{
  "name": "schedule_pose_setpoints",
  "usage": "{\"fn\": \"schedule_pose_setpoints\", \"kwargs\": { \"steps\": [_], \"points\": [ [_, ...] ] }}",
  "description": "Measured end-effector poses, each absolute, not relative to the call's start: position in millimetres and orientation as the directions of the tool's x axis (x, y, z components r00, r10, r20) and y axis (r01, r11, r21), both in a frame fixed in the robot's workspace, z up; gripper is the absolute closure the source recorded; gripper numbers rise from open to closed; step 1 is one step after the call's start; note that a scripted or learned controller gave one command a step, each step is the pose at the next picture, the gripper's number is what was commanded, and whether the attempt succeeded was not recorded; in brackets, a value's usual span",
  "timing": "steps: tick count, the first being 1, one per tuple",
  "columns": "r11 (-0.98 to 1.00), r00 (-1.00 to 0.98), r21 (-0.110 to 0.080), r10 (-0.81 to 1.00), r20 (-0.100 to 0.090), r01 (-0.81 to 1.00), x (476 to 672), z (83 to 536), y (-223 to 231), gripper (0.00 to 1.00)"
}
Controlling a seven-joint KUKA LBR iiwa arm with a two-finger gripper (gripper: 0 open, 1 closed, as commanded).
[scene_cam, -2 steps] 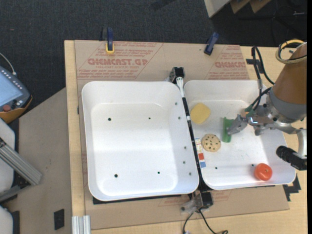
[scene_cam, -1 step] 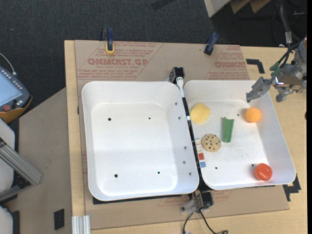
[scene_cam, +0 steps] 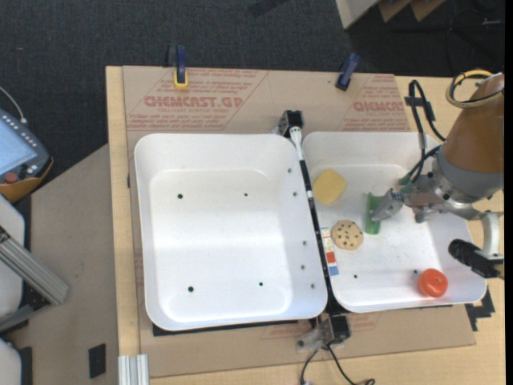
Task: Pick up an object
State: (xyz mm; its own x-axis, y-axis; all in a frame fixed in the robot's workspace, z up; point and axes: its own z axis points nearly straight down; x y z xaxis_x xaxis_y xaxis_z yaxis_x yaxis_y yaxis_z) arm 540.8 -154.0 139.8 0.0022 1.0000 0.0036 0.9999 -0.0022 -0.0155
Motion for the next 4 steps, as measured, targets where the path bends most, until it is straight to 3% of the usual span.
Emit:
{"fn": "schedule_pose_setpoints", "kwargs": {
  "steps": [1,2,3,4],
  "points": [
    [0.005,-0.005,0.022,1.0,-0.005,1.0,593.8,298,-141,0.0],
    [-0.003,0.003,-0.014,1.0,0.004,1.0,540.8,173,-147,0.0],
    [0.0,0.0,0.021,1.0,-0.008,1.0,555.9,409,-179,0.0],
    [0.001,-0.001,0.007,1.0,-0.004,1.0,555.5,410,-177,1.0]
  ]
}}
